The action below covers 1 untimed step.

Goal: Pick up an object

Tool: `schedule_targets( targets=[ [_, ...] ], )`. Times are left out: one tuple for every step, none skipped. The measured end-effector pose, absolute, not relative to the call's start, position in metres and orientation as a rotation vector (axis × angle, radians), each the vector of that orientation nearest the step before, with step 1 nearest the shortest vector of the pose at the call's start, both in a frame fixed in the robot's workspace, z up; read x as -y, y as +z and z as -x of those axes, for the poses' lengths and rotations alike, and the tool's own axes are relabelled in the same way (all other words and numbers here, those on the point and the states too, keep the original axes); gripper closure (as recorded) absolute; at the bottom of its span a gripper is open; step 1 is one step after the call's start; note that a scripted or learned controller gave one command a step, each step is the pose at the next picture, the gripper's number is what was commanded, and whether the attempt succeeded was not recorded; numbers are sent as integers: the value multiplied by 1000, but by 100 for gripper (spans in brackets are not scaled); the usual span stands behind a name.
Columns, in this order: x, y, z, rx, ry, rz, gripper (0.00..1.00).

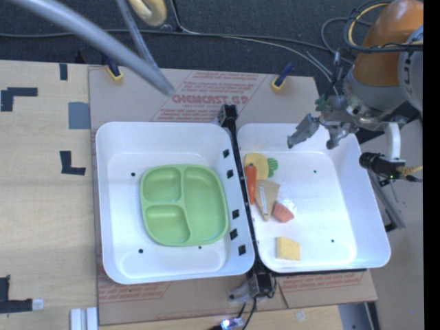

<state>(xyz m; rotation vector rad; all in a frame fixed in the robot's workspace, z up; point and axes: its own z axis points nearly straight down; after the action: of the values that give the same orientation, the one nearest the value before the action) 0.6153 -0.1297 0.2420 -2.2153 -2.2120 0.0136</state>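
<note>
The pincer (317, 136) hangs over the far edge of the right bin (344, 253), its 2 grey fingers (301, 132) spread apart with nothing between them. It sits below the arm's orange band (392, 40), which shows at the upper right of the camera view.

Down in the right bin, the loose objects cluster along the left wall, well apart from the pincer. A yellow piece (256, 161) lies farthest back, touching a small green piece (271, 164) on its right. Just beside them, an orange carrot-shaped piece (251, 181) runs lengthwise along the divider between the bins. A tan wedge (267, 194) lies next to it, and a red-and-white piece (283, 211) rests at the wedge's near right corner. A yellow cheese-like block (288, 249) sits alone nearer the front of the bin, apart from the rest.

The left bin (117, 253) holds a green divided plate (183, 204) with 3 compartments, lying flat near the bin's middle.

Both bins rest on a brown cardboard sheet (206, 95) printed with red lettering, laid over the pale wooden tabletop (41, 218). 2 clamps with yellow tips (279, 81) pin the sheet's far edge. A grey pole (82, 26) crosses the upper left corner at a slant, and black cables (275, 43) run across the dark floor behind the tabletop.
</note>
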Motion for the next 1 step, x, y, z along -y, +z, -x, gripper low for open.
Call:
schedule_targets(
  targets=[
    [129,249,-618,2222,2,2219,0]
  ],
)
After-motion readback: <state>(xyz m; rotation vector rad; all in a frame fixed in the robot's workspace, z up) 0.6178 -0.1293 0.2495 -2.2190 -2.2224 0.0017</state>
